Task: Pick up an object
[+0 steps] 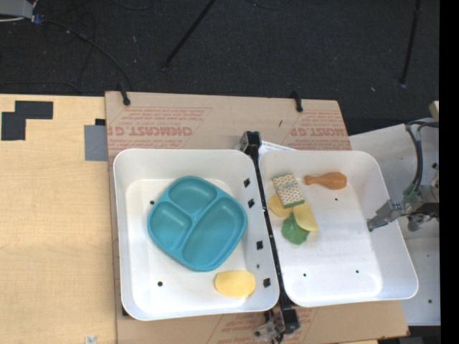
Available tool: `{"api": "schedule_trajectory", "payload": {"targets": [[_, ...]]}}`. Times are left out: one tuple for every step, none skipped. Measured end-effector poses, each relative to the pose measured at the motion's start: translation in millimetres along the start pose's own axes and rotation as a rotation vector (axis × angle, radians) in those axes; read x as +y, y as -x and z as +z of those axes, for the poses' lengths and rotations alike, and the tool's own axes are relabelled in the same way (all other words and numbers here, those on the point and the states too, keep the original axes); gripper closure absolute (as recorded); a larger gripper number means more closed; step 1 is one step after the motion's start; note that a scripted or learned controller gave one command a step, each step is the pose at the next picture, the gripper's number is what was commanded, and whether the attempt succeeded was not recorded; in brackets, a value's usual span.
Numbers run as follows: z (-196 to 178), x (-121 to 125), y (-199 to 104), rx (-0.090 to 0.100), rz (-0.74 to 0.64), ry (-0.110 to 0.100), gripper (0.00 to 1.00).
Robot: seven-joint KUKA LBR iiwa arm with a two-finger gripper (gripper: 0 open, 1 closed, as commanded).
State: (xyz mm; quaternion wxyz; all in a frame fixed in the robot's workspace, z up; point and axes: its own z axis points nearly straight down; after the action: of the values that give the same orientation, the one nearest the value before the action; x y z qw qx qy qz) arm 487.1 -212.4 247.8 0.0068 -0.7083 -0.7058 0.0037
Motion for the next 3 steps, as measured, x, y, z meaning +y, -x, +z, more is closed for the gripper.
{"api": "schedule_trajectory", "payload": {"targets": [[-6.4, 2.4, -0.4, -0.003, -0.004, 0.012, 0.00], [36.9, 2.0, -0.1, -0.001, -0.003, 0.008, 0.00], [94.4, 6.3, -10.3, -0.001, -0.004, 0.008, 0.00]]}}
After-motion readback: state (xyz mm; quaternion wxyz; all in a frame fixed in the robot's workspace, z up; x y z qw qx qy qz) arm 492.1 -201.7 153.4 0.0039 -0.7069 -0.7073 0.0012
